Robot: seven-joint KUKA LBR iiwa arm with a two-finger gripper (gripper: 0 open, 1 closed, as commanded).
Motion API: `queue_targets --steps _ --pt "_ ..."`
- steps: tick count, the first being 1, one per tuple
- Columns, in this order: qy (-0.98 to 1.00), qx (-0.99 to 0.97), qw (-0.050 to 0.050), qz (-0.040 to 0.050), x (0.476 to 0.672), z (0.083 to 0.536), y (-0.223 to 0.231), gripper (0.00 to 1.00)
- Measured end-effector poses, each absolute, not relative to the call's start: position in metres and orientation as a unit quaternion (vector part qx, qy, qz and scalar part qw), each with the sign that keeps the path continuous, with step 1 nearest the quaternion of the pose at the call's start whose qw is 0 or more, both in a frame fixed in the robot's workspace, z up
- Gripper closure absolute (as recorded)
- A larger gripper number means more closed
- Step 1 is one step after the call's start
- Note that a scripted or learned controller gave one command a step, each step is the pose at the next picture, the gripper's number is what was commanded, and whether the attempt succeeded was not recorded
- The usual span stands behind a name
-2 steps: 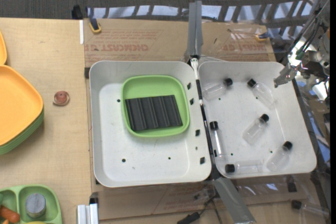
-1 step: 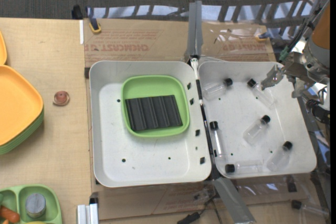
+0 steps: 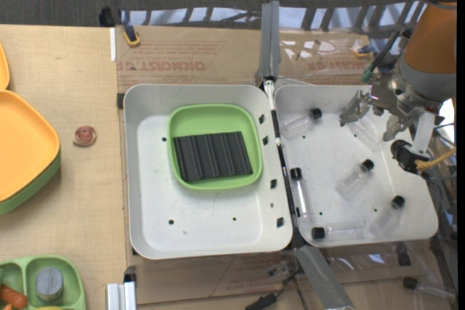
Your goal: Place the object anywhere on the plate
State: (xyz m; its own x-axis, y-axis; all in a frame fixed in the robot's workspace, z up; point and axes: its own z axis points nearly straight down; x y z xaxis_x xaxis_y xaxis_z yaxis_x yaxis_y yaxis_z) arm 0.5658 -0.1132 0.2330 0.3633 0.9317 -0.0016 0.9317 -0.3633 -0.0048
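A green square plate (image 3: 215,118) lies in the left bin (image 3: 145,214). A dark ribbed slab (image 3: 214,156) rests flat on it, covering its lower half. Several clear vials with black caps lie scattered in the right bin (image 3: 330,149), among them a vial (image 3: 354,181) near the middle and a vial (image 3: 385,218) at the lower right. My gripper (image 3: 373,120) hangs over the upper right part of the right bin, its fingers (image 3: 354,111) spread apart with nothing between them. It is far to the right of the plate.
Another vial (image 3: 299,124) lies at the right bin's upper left, and a further vial (image 3: 336,232) lies along its front wall. Orange plates (image 3: 22,149) are stacked at the far left. A small red disc (image 3: 85,134) sits on the bench, with a green compartment tray (image 3: 36,283) at the bottom left.
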Motion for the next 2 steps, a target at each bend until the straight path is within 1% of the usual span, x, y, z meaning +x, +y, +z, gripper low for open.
queue_targets --steps 1,2 --pt "-0.497 -0.868 0.0 0.0021 0.583 0.236 -0.182 0.0" --pt "-0.464 -0.886 0.002 0.0023 0.572 0.231 -0.125 0.0"
